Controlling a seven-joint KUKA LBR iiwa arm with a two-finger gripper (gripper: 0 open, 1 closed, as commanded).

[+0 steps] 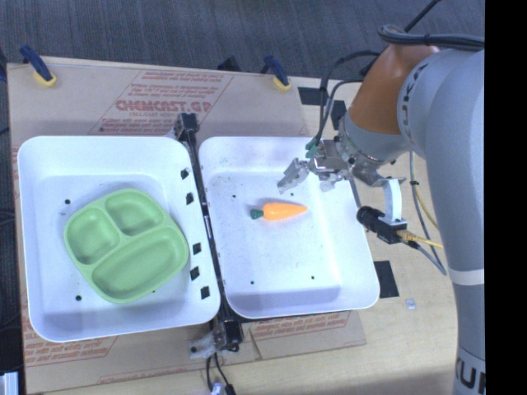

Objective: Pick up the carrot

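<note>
An orange carrot point(280, 211) with a green stem end lies on its side in the middle of the right bin point(280, 299), stem pointing left. My gripper point(310, 177) hovers just behind and slightly right of the carrot, over the bin's back half. Its two fingers point(290, 175) are spread apart and nothing sits between them. The carrot rests on the bin floor, apart from the fingers.
A green three-compartment plate point(125, 243) lies in the left bin point(41, 319). Black clips run along the divider point(202, 212) between the bins. The grey arm and its cables point(395, 220) hang over the right bin's right wall.
</note>
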